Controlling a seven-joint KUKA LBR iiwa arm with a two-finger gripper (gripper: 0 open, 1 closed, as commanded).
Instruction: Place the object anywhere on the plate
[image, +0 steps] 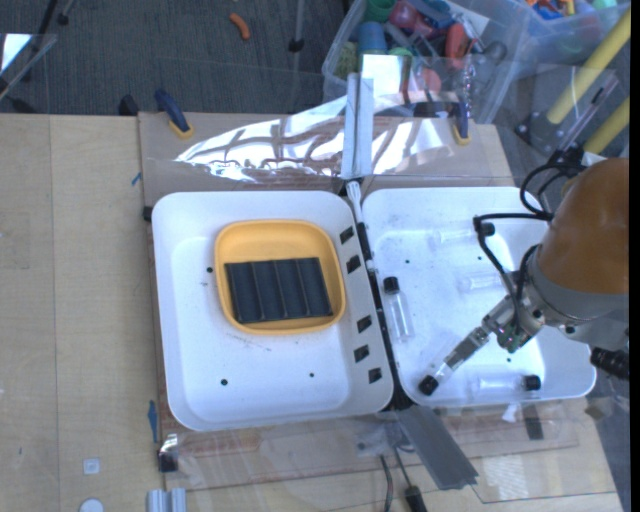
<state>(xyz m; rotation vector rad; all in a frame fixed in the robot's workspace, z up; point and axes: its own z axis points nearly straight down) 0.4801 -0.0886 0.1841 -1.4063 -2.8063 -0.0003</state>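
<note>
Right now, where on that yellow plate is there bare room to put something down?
Little: the dark ridged block covers most of the yellow plate. Bare strips remain along the plate's far edge and left rim. The left bin has open floor nearer the camera.

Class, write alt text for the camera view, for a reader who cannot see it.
Two white bins sit side by side; the left bin holds a yellow plate with a dark ridged block on it. The arm reaches into the right bin, its hand low among clear syringes.
</note>
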